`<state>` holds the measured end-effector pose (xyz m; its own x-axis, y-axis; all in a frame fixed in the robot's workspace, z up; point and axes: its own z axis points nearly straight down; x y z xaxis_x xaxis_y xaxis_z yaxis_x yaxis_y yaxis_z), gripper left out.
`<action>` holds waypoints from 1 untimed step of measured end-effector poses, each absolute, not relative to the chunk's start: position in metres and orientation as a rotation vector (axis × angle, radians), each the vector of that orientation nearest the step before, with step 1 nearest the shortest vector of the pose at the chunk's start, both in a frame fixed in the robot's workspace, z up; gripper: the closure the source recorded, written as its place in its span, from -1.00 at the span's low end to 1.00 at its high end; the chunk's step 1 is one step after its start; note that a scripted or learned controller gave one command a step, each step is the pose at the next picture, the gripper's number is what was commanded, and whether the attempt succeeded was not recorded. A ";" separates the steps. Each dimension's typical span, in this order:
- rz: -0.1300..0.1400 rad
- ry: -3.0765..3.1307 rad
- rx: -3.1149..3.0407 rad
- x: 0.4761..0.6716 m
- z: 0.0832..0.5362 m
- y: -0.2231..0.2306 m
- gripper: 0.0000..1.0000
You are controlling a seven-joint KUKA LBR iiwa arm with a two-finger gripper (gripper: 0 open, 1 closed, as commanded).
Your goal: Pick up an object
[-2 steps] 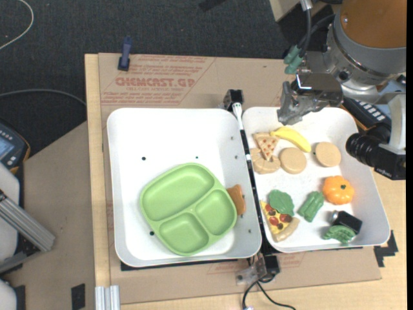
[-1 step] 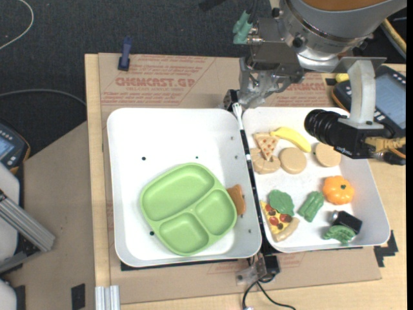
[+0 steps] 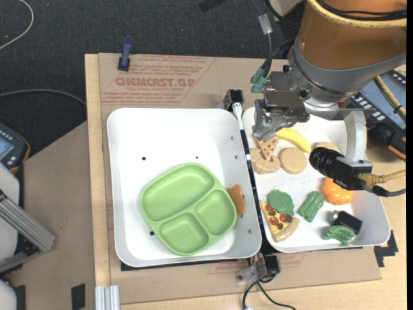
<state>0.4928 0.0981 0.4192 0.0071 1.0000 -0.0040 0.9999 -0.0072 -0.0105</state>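
The end effector (image 3: pixel 264 129), whose opening I cannot tell, hovers at the right bin's (image 3: pixel 377 221) eleven o'clock above a pizza slice (image 3: pixel 267 148); descending comes next.

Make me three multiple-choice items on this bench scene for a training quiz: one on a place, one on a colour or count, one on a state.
1. Where is the green divided plate?
A. left bin
B. right bin
C. on the cardboard

2. How many pizza slices lie in the right bin?
A. none
B. two
C. five

3. How does the banana lie?
A. between the fingers
B. in the bin beside the gripper
C. on the plate

Key: 1 A, it sits in the left bin; 2 B, one near the gripper, one at the near edge; 3 B, it rests on the bin floor.
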 end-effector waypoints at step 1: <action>0.005 -2.210 -2.230 0.478 0.406 0.026 1.00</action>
<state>0.4784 0.0255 0.4056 0.0086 1.0000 -0.0010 1.0000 -0.0086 -0.0037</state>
